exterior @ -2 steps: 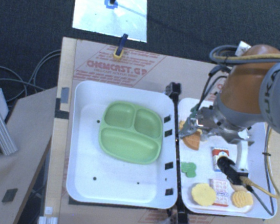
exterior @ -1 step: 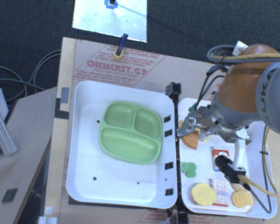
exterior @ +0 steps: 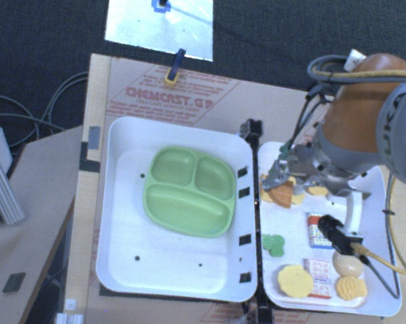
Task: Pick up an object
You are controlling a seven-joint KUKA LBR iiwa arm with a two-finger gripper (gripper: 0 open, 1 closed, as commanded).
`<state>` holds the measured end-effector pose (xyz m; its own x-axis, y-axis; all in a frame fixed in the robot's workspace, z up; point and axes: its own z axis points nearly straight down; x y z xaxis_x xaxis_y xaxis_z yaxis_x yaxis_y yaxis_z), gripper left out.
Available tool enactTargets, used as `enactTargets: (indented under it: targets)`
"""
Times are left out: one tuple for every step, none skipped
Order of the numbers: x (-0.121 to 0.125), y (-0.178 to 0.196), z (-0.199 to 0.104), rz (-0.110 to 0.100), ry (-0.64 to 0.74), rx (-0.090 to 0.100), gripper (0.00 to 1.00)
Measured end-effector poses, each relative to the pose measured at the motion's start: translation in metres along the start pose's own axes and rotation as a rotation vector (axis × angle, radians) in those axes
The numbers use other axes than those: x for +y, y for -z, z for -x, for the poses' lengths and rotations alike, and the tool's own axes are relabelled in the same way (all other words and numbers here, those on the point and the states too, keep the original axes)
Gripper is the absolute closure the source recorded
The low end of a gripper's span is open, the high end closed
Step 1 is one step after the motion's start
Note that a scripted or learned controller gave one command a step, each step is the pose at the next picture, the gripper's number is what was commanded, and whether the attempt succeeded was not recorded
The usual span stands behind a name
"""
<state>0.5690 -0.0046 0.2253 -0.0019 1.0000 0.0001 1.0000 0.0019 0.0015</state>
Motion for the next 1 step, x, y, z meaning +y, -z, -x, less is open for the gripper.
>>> enactTargets:
  targets:
    - [-0.0133,-0.009,-0.0075,-0.004,0.002,0.0,1.0]
